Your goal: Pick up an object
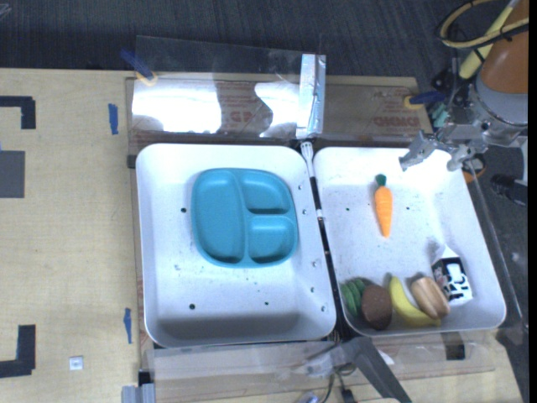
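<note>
— Where is your arm?

— Your arm point(506, 74) sits up at the top right, grey with an orange band, leaning over the far corner of the right bin point(352, 170). Its gripper point(436, 154) hangs there, apart from the toys. You can't tell if it is open or closed.

— And the things to pick?

— A thin orange carrot point(383, 209) lies alone in the middle of the right bin. Along the near edge sit a green lump point(353, 293), a round brown one point(377, 305), a curved yellow banana point(404, 302), a bun point(429, 296) and a black-and-white block point(453, 277). The left bin point(159, 250) holds a smooth blue tray point(243, 217).
</note>
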`<state>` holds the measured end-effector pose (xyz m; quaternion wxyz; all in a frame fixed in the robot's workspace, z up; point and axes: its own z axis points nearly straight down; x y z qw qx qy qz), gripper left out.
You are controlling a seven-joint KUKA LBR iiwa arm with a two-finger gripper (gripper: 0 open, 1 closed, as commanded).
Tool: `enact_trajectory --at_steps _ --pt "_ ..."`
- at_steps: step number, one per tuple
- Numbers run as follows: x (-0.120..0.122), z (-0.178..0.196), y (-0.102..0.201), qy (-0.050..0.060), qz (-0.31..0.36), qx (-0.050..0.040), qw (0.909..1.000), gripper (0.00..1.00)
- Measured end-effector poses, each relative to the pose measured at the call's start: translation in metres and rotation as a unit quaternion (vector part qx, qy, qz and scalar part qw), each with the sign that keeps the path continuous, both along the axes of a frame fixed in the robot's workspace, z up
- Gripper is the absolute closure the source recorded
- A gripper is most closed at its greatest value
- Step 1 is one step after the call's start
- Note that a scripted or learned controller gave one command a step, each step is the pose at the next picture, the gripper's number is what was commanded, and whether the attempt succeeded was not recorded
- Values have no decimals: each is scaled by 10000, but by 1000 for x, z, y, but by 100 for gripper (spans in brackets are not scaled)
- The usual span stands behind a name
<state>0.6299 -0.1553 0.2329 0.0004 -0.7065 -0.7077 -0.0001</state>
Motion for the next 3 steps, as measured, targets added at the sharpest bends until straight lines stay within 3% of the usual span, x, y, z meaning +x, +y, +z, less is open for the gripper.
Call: enact_trajectory --at_steps 1,2,3 --pt "8 -144 28 -42 153 -10 9999 0" --pt "8 -133 26 -59 146 -15 9999 100" --pt "-1 -44 70 -54 1029 -13 9947 100"
